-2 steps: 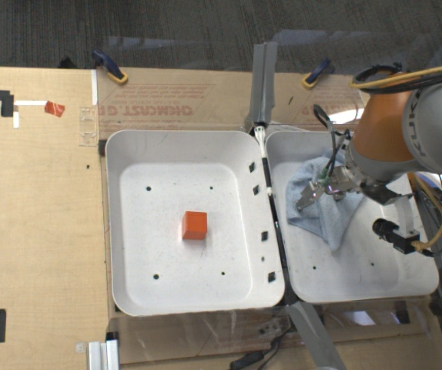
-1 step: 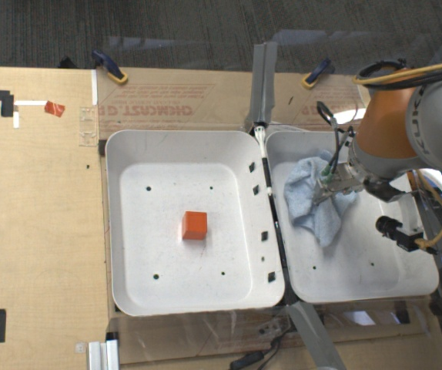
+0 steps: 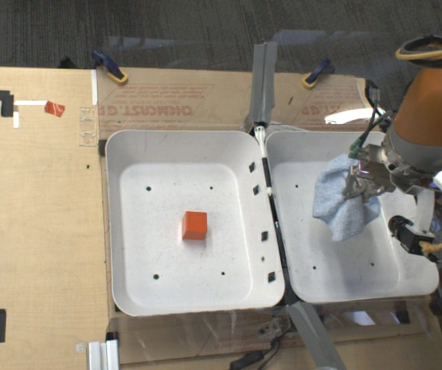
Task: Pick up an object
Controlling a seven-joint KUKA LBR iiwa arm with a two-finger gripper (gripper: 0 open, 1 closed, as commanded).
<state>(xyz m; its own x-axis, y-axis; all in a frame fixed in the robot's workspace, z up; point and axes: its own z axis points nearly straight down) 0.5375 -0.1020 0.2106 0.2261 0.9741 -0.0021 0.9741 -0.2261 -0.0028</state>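
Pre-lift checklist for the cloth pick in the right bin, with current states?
1. End effector over the target: ok. It sits at the upper right edge of the light blue cloth in the right bin.
2. Cloth actually gripped: cannot tell. The cloth looks bunched and drawn up toward the tool, but the contact itself is hidden.
3. Cloth free of the bin walls: ok. It lies inside the bin, away from the centre divider.
4. Cables clear of the cloth: cannot tell. A looped cable hangs close to its right edge.
5. Other object undisturbed: ok. The orange block rests alone in the left bin.
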